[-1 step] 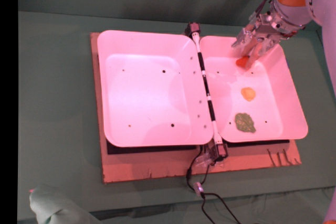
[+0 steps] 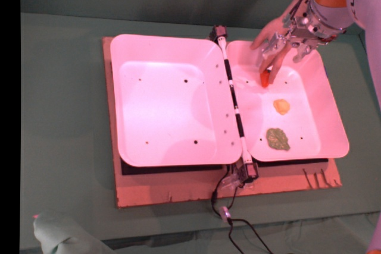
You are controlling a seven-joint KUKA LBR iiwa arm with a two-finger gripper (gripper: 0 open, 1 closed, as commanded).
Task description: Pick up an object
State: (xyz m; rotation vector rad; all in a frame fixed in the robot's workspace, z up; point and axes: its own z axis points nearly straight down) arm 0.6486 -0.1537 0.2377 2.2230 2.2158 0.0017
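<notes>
As my two fingertips came to bear in the right bin (image 2: 333, 128), they stood a little apart, pointing down and to the left, with the small red object (image 2: 264, 78) right at their tips. My gripper (image 2: 269, 75) was touching it or nearly so; whether the red piece sat between my fingers or just beside one of them, I could not tell from above at this slant. So I claimed no hold yet. I judged this to be the closing-in step of the pick: down at the thing, not lifted.

Out from there, a yellow-orange piece (image 2: 281, 106) lay nearer the middle of the same bin, and a green leafy piece (image 2: 277, 139) lay below it, both well apart from my fingers. The left bin (image 2: 128, 68) sat beside, across the black-and-white divider rod (image 2: 233, 98).

The next move, as I read it, called for the fingers to straddle the red piece squarely, close firmly, then rise straight up, and a slip off its rounded side looked the likely way to miss
</notes>
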